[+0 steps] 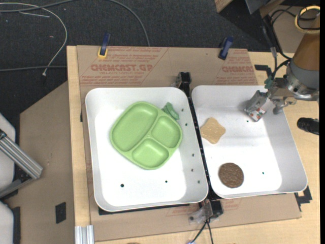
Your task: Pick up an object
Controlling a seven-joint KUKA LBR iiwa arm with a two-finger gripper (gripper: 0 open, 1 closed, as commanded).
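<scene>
A light green, three-compartment plastic tray (146, 134) lies flat in the left white bin (101, 187), its long axis slanting from upper left to lower right, with a small darker green piece (171, 111) touching its upper right edge. Right of that tray, across the divide, the right white bin (284, 177) holds a tan, toast-shaped piece (212, 130) near its left wall and a round brown disc (231, 175) below that piece. The two-finger gripper (255, 112) hangs over the bin's upper right area, well apart from both items; whether its fingers are parted cannot be told, and nothing shows between them.
</scene>
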